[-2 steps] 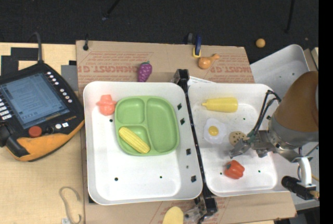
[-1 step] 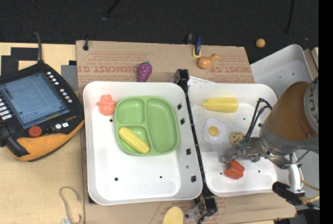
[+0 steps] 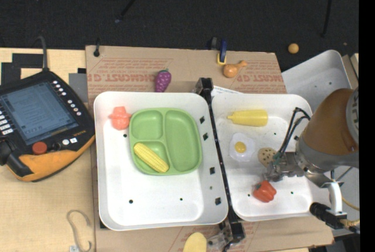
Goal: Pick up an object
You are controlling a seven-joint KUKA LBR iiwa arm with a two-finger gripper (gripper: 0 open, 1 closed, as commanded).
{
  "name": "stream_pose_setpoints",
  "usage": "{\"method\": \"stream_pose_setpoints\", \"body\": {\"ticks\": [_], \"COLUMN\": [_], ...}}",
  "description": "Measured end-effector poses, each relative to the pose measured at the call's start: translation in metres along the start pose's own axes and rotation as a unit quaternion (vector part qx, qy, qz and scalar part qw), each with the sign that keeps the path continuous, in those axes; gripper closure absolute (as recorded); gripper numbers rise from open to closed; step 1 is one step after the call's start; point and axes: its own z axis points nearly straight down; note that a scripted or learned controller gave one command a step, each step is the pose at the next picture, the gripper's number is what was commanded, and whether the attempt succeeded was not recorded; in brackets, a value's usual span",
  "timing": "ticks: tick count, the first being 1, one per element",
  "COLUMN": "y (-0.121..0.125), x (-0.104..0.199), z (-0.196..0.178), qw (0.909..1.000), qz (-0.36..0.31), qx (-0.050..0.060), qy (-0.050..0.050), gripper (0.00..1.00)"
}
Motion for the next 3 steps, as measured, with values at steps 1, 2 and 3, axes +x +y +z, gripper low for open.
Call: {"method": "stream_pose_setpoints", "body": {"ticks": [1, 2, 3], "y": [0.010, 0.003, 0.004], "x": [0.003, 0.010, 0.009], "z": [-0.056, -0.107, -0.131], "qw": [1.0000, 1.0000, 1.0000], "qz": [-0.003, -0.003, -0.003], "qx": [-0.002, -0.001, -0.001], "qy": [-0.001, -0.001, -0.001], "gripper": [1.00, 1.00, 1.00]}}
